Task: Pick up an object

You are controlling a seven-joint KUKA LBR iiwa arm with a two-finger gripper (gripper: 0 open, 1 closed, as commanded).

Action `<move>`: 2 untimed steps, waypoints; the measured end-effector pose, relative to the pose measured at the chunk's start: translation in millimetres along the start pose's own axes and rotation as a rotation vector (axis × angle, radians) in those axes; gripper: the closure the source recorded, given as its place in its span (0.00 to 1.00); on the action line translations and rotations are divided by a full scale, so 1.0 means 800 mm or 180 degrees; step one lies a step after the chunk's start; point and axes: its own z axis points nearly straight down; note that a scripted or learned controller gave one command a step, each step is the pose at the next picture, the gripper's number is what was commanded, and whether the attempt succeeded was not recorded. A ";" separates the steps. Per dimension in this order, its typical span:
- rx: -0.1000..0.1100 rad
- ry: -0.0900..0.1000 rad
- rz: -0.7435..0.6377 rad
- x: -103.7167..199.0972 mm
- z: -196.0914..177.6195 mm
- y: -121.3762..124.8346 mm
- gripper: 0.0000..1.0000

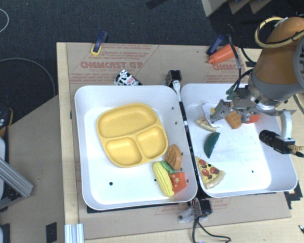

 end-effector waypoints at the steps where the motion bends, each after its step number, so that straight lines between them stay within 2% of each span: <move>1: -0.0049 -0.0004 -0.0008 0.000 -0.010 0.004 0.00; 2: -0.0029 -0.0001 -0.0005 0.000 0.070 0.005 0.00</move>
